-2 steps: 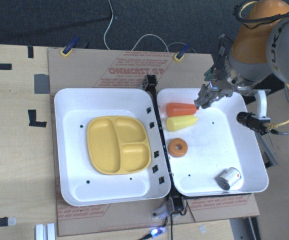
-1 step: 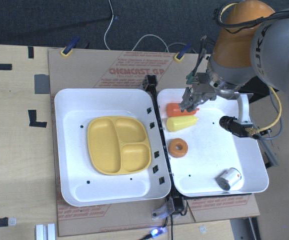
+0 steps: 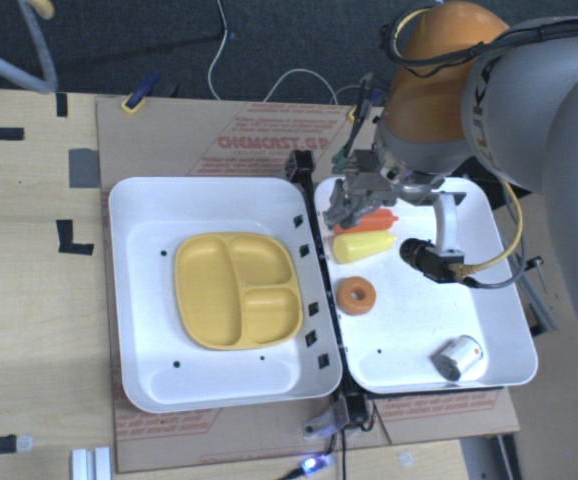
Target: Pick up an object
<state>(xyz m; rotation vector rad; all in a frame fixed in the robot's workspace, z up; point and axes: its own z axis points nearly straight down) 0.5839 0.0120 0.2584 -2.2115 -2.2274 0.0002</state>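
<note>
Bench: left bin (image 3: 139, 268) holds yellow tray (image 3: 237, 290); right bin (image 3: 499, 358) (arm overhead) donut (image 3: 356, 295).

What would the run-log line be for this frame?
gripper: low in right bin, over orange carrot | beside: yellow block | loose: donut, metal cup | left bin: yellow divided plate

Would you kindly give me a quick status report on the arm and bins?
Gripper low in right white bin, over orange carrot-shaped toy; grip unconfirmed. Yellow block, brown doughnut ring adjacent. Silver can well clear.
</note>
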